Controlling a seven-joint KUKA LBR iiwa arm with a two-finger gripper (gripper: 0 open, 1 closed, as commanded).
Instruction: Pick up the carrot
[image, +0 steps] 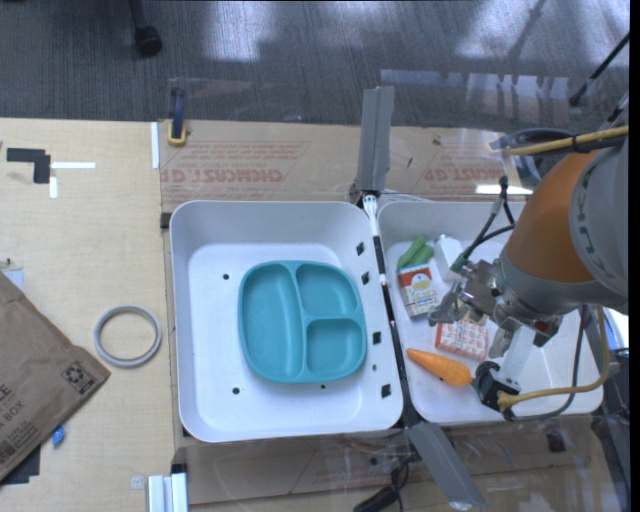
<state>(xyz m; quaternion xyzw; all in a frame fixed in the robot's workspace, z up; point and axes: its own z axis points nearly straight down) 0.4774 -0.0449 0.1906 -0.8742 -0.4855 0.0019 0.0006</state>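
- Okay, carrot lies in the right bin, looks light and stiff.
- I'd pinch mid-body, across its width.
- Jaws hover above; probably open, honestly can't tell.

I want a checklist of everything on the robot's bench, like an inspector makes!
Surface: two white bins side by side, left bin, right bin.
Job's things: carrot lies loose in the right bin, near its front.
Clutter: teal divided plate in the left bin; small food packets and a green item in the right bin.
Claw: claw hangs over the packets, up from the carrot.
Cables: yellow hose and black wires on the arm.
Surroundings: tape ring, cardboard box.
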